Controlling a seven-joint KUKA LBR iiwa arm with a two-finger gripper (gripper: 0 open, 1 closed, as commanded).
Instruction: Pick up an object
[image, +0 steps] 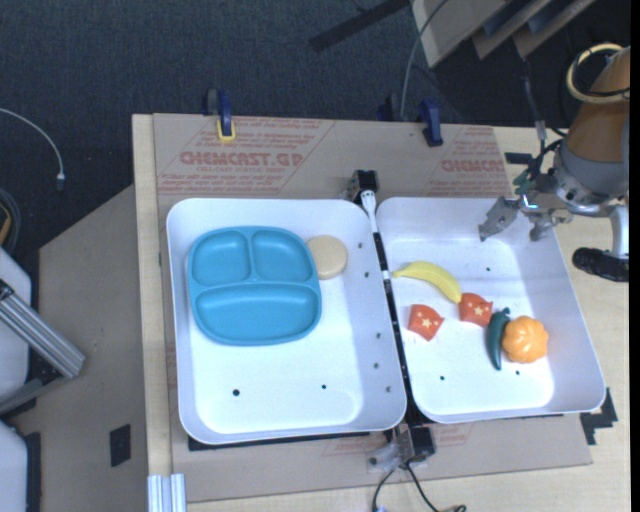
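The right bin (560, 290) holds a yellow banana (430, 278), two red pieces (426, 321) (476, 308), a dark green pepper (496, 341) and an orange round fruit (526, 340). My gripper (515, 222) hangs over the far right corner of this bin, above and to the right of the banana. Its two fingers are spread open with nothing between them. It touches none of the objects.
The left bin (280, 400) carries a blue divided plate (255, 283) with a cream round disc (327, 256) beside its far right corner. Black clips (366, 186) join the bins at the middle seam. Blue clamps (222, 108) stand on the cardboard's far edge.
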